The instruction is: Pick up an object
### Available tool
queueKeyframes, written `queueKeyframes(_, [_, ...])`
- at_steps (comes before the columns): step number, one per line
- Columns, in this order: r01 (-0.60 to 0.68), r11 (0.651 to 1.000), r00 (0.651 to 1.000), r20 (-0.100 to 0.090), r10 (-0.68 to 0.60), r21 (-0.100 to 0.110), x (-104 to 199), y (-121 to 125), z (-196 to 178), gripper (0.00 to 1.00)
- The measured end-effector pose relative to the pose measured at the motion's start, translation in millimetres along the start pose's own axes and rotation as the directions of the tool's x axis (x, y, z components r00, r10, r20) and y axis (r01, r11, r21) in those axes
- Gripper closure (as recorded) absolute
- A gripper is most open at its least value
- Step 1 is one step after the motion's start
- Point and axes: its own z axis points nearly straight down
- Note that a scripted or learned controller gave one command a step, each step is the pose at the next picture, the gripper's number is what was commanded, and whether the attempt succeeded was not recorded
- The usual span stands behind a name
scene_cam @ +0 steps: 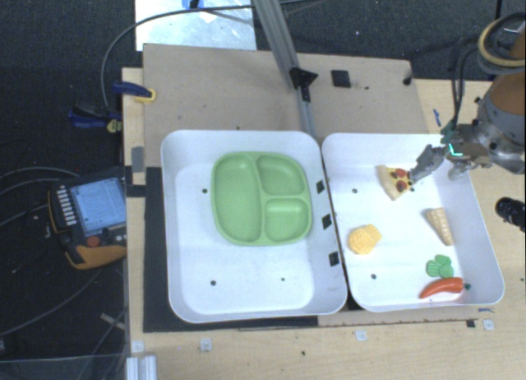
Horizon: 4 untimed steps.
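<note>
My gripper (441, 164) hangs over the upper right part of the right bin (362, 152), open with nothing between its fingers. Its left finger (424, 163) points down toward a pizza slice toy (394, 182) lying just to its left. Below that lie a cream cone-shaped piece (440, 224) and a yellow lumpy toy (364, 238). A green leafy toy (440, 267) and a red-orange sausage-like toy (442, 288) sit in the bin's lower right corner.
The left bin (189, 288) holds a green divided plate (263, 197). A grey pole (275, 20) slants over the board behind the bins. A blue-screened handheld unit (90, 214) and cables lie on the floor to the left.
</note>
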Motion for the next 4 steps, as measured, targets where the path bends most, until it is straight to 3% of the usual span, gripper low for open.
queueKeyframes(1, [0.000, 1.000, 1.000, 0.000, 0.000, -0.001, 0, 0, 0, 0.00])
queueKeyframes(4, [-0.004, 1.000, 1.000, -0.001, 0.004, 0.004, 19, -8, 179, 0.00])
